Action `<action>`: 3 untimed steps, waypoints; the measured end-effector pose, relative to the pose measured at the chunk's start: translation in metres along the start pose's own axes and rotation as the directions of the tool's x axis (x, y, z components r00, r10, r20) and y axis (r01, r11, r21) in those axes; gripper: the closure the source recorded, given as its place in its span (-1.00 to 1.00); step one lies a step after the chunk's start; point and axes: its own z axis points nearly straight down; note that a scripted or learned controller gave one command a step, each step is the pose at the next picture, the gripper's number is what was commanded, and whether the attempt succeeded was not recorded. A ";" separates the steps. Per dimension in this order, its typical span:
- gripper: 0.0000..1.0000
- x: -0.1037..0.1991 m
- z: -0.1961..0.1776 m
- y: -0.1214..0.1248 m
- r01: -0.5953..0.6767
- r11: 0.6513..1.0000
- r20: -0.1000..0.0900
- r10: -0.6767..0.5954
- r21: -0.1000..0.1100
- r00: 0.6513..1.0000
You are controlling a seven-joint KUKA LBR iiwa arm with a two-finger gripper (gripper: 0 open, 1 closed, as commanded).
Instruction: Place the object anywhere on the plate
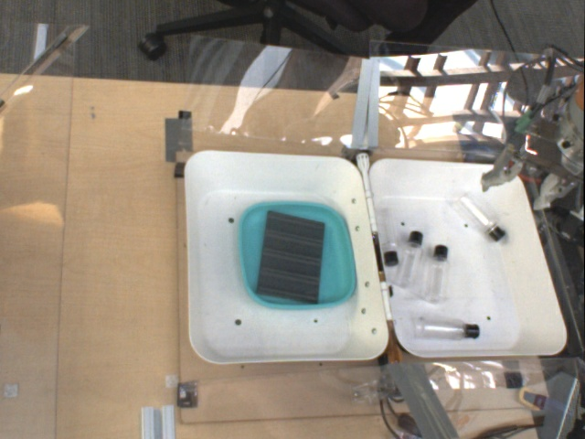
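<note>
Object: dark grey ribbed rectangular block (292,259) lies flat on the teal rounded-square plate (251,254) in the left white bin (210,327), apparently already placed.
Axis: long side runs near-to-far, tilted slightly.
Gripper (498,174): at the right bin's (539,327) far edge, seemingly retracted; fingers too blurred, cannot tell their state.
Vials: clear black-capped vials (430,268) scattered there.

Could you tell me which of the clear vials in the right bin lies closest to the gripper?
The vial at the bin's upper right, lying slantwise apart from the others, is closest to the gripper.
</note>
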 end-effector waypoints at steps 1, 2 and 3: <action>-1.00 -0.015 -0.159 -0.043 -0.198 0.980 0.000 0.198 -0.005 0.980; -1.00 -0.040 -0.157 -0.057 -0.402 0.915 0.001 0.402 -0.002 0.915; -1.00 -0.040 -0.157 -0.057 -0.402 0.916 0.002 0.402 -0.002 0.916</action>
